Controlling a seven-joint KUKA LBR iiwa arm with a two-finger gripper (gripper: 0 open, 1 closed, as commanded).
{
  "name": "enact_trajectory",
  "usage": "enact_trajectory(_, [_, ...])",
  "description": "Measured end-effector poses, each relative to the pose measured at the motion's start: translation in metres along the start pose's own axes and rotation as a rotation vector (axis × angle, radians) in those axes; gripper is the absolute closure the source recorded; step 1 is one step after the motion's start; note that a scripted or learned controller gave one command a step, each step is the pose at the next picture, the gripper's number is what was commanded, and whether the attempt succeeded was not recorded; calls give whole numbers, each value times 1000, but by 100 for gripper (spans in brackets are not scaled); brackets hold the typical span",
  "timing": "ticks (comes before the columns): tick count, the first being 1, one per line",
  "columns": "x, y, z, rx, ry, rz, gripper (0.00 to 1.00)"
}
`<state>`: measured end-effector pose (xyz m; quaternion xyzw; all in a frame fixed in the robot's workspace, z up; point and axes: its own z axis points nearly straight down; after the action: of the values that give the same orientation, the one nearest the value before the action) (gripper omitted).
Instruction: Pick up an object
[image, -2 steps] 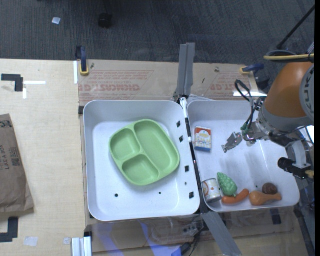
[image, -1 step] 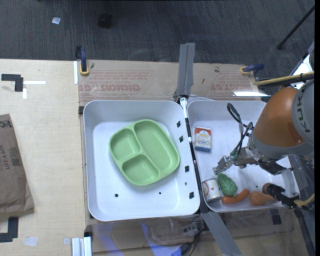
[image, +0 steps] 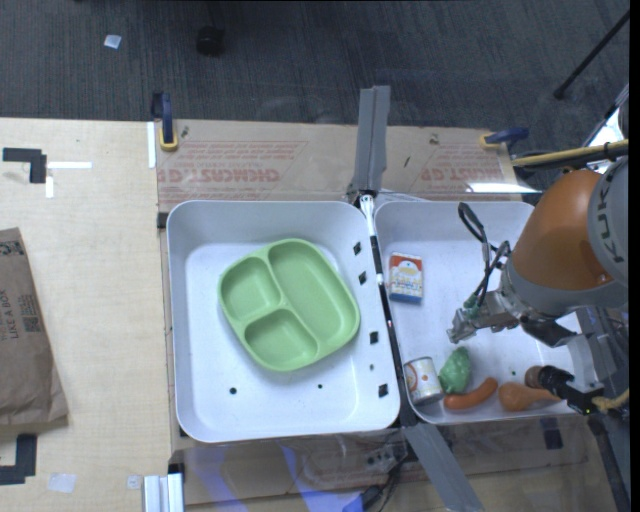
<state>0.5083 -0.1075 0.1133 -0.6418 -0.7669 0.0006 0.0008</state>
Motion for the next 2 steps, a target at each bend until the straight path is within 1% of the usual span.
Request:
enact_trajectory(1, [-6,-25,22,0,1,-183,100])
enact_trajectory(2, [50,-12,-114,-2,-2,-181,100])
